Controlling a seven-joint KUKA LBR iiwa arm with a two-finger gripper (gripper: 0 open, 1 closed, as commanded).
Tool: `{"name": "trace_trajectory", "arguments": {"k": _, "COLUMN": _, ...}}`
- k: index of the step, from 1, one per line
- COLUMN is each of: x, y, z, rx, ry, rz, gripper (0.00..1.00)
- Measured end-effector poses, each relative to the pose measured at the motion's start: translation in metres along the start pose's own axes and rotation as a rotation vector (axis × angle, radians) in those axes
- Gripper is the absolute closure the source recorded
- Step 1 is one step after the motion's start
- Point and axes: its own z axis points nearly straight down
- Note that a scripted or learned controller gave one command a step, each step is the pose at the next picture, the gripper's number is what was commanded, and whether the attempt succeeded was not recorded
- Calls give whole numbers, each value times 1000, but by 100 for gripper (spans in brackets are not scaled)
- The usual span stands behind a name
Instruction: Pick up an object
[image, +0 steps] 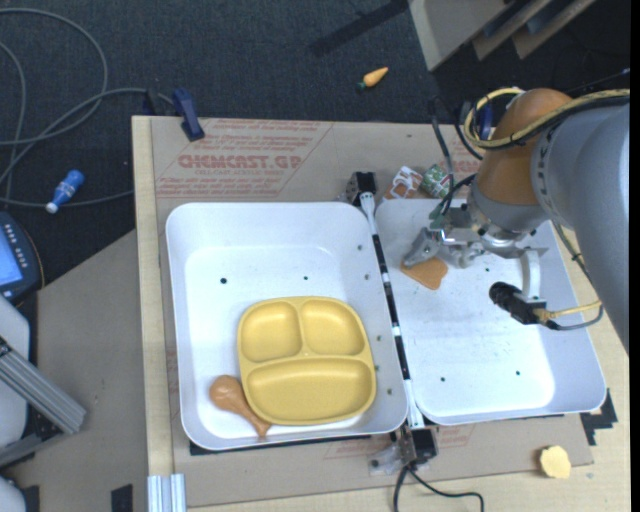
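Note:
My gripper (443, 248) hangs low over the far left part of the right bin (500, 370). A small flat orange piece (429, 273) lies on the bin floor just below and in front of the gripper's tip, touching or nearly touching it. In the left bin (260, 240) sits a yellow divided plate (304, 360). A tan toy drumstick (234, 398) lies beside the plate's near left corner.
A small crumpled packet (420, 182) rests at the right bin's far rim. A yellow lump (553, 461) lies on the bench at the near right. A blue clip (186, 113) sits at the bench's far left edge. The arm's grey body (590, 170) covers the right bin's far right.

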Motion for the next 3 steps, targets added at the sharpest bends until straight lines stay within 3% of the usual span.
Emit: {"name": "trace_trajectory", "arguments": {"k": 3, "x": 1, "y": -6, "z": 0, "rx": 2, "ry": 1, "rz": 0, "gripper": 0}}
